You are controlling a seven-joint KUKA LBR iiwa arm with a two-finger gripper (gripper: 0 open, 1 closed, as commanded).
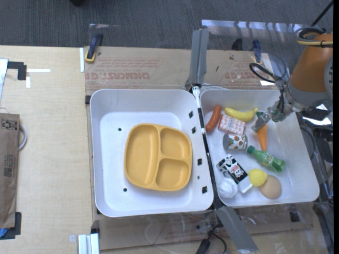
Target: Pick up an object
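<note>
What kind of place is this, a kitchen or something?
Probably a robotics lab, not a kitchen: a robot arm reaches over two white bins, one holding toy food such as a banana, the other a yellow plate.

A yellow plastic three-compartment plate is lying in the left white bin. The right white bin is holding a yellow toy banana, an orange carrot, a red sausage, a small printed can, a green bottle, a yellow lemon and a tan egg. The grey two-finger gripper is hanging over the carrot's far end, just right of the banana.
</note>
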